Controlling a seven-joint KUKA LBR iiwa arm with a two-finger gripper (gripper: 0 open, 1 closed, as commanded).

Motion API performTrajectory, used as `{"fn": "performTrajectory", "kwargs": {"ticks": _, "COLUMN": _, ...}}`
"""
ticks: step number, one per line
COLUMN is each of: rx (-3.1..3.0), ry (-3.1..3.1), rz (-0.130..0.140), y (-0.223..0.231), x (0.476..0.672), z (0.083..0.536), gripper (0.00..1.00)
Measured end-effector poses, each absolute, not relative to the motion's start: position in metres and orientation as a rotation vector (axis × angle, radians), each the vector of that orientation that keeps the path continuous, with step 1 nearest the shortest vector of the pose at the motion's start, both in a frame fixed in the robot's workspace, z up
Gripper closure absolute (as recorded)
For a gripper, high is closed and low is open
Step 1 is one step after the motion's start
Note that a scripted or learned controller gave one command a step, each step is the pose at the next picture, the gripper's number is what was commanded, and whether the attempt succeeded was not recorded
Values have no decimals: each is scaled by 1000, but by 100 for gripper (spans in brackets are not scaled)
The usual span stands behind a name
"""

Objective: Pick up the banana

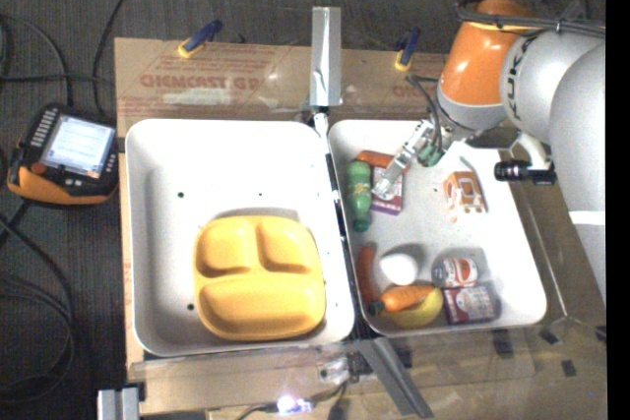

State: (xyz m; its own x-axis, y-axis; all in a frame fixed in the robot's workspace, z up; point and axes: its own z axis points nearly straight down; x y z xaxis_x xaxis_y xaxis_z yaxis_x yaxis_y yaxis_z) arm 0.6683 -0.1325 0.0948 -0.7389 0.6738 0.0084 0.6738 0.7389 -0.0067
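Observation:
The banana (425, 314) is yellow and lies at the front edge of the right bin (512, 241), partly under an orange carrot (406, 297). My gripper (391, 178) hangs over the back left of that bin, above a purple packet (387, 203) and beside a green bottle (358, 188). It is well behind the banana, and nothing shows in its grasp.
A white ball (399, 268), a red sausage (366, 272), a can (457, 270) and a purple box (470, 304) crowd around the banana. An orange-and-white item (465, 193) lies at the back right. The left bin (157, 211) holds a yellow divided tray (260, 276).

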Motion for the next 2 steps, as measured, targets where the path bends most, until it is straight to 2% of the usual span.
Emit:
{"fn": "performTrajectory", "kwargs": {"ticks": 1, "rx": -1003, "ry": -2988, "rz": 12, "y": -125, "x": 662, "z": 94, "gripper": 0}}
{"fn": "performTrajectory", "kwargs": {"ticks": 2, "rx": -1288, "ry": -2868, "rz": -1, "y": -120, "x": 663, "z": 158, "gripper": 0}}
